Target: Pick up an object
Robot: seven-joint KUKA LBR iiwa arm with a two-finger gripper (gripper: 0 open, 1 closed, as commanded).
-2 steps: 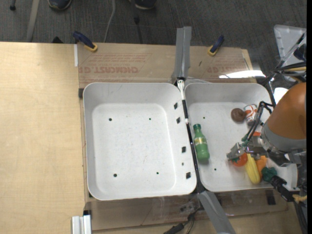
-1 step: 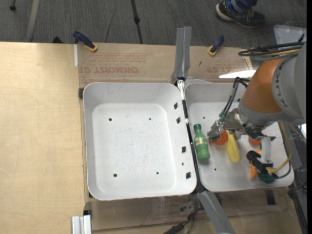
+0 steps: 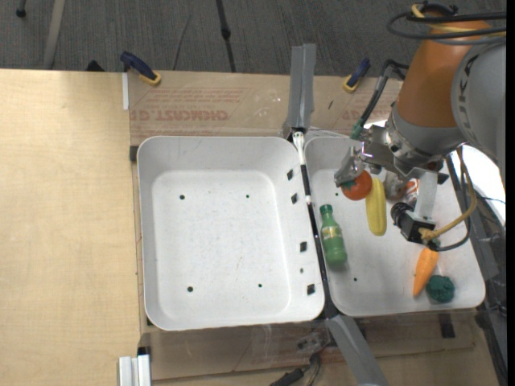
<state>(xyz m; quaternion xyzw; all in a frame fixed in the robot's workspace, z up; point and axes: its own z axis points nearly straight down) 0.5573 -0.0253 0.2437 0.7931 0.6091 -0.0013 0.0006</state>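
So far nothing looks lifted: every object rests on the floor of the right bin, while the left bin holds none of them. The gripper hangs low over the far part of the right bin, just above a small orange-red round object, but the wrist hides its tips, so whether it is spread or closed, or has hold of anything, I cannot tell. A yellow banana-like piece lies just right of the round object, a green bottle stands nearer at the bin's left wall, and a carrot with a dark green lump lies near the right corner. The grasp and lift remain, as I judge it.
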